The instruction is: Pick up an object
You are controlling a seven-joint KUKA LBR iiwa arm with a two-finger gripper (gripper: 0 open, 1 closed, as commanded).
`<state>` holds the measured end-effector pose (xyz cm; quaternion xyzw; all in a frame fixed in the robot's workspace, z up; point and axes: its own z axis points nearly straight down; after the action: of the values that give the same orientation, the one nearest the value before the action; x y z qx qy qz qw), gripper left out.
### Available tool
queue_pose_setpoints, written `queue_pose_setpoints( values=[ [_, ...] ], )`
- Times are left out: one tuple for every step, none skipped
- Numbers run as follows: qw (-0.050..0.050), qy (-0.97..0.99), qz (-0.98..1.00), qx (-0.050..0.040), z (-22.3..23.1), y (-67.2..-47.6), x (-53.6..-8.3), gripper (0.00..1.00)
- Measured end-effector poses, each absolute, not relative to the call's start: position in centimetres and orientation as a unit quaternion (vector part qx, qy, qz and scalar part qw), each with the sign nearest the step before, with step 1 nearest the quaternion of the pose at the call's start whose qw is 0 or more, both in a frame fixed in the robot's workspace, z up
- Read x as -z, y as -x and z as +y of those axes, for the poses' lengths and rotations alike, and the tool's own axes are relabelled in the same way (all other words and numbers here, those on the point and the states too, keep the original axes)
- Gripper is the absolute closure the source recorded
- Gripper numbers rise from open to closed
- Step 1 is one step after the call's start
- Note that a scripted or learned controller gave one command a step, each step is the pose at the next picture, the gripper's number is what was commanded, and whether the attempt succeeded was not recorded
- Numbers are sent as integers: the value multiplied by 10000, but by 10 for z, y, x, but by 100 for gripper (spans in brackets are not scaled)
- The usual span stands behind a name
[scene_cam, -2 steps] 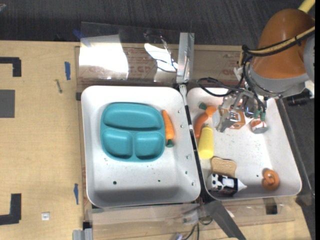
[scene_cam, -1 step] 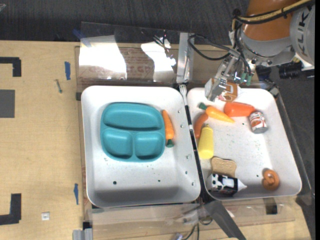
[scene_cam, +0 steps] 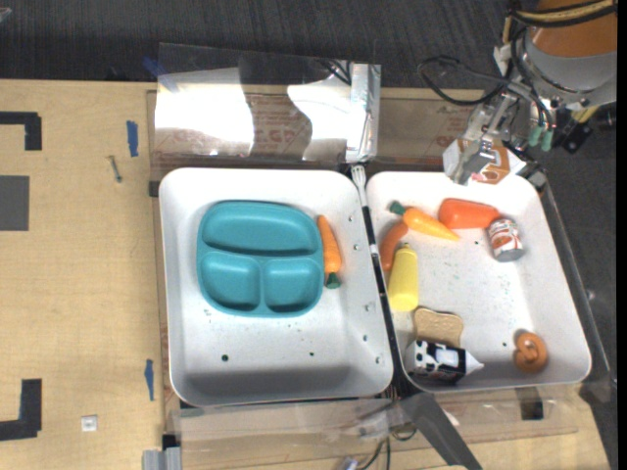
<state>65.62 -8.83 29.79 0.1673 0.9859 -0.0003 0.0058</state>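
Note:
My gripper (scene_cam: 474, 161) hangs over the back rim of the right bin (scene_cam: 563, 292), near its far right corner. A small white and brown item (scene_cam: 495, 171) sits right against the gripper's tip; I cannot tell whether it is held. Just below, in the bin, lie an orange pepper-like piece (scene_cam: 468, 211), a carrot (scene_cam: 426, 222) and a small red-and-white can (scene_cam: 504, 239). Further forward are a yellow bottle (scene_cam: 404, 275), a bread slice (scene_cam: 438, 324), a black-and-white toy (scene_cam: 441, 359) and a brown doughnut-like piece (scene_cam: 530, 352).
The left bin (scene_cam: 186, 341) holds a teal divided plate (scene_cam: 261, 255) with a second carrot (scene_cam: 330, 248) beside its right edge. A shiny foil-covered panel (scene_cam: 265, 116) stands behind the left bin. Cables trail by the arm's wrist (scene_cam: 568, 27).

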Motion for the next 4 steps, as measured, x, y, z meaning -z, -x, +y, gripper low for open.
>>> queue_pose_setpoints(
  values=[
    [-47, -1185, 9929, -4, -110, -631, -131, 100],
    [59, -1365, 9906, -10, -80, -662, -189, 100],
    [19, -1601, 9871, -3, -87, -581, -186, 100],
    [71, -1196, 9928, -3, -101, -528, -104, 100]
  ],
)
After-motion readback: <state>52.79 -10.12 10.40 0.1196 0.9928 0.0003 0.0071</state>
